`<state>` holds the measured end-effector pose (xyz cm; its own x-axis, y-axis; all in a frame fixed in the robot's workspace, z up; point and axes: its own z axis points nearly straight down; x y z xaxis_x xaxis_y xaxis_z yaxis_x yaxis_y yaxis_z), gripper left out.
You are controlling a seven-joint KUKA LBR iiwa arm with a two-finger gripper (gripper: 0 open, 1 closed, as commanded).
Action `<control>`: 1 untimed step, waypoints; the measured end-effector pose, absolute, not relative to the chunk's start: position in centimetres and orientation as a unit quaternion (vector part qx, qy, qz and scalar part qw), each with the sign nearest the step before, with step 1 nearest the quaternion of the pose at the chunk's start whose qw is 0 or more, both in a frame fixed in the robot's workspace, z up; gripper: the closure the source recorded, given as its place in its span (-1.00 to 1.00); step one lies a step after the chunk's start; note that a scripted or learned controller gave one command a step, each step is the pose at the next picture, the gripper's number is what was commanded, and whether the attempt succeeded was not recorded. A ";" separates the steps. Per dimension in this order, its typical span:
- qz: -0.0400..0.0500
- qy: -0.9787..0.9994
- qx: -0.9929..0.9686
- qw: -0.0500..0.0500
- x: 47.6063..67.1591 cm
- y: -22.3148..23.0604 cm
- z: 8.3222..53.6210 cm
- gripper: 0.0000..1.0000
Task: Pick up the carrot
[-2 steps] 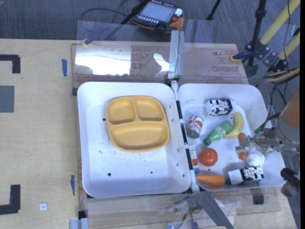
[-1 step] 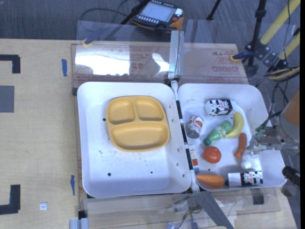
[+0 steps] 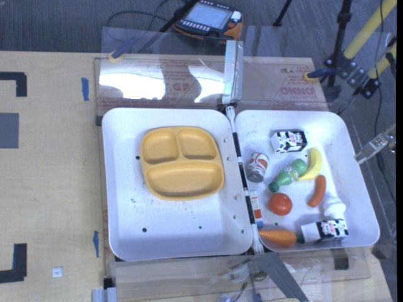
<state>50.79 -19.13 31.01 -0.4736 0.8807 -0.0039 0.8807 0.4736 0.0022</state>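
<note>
The carrot (image 3: 278, 236) is orange and lies on its side at the front left corner of the right bin (image 3: 352, 143), close to the bin's front wall. A tomato (image 3: 280, 203) sits just behind it and a small bottle with a cow-print label (image 3: 324, 230) lies to its right.
The right bin also holds a cow-print carton (image 3: 288, 141), a banana (image 3: 313, 163), a green bottle (image 3: 288, 175), a can (image 3: 257, 167) and an orange sausage (image 3: 317, 190). A yellow divided plate (image 3: 182, 162) lies in the left bin (image 3: 126, 219).
</note>
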 end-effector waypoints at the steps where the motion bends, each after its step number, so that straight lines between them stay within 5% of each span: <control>1: 0.000 0.848 0.531 0.002 54.6 -16.6 32.9 1.00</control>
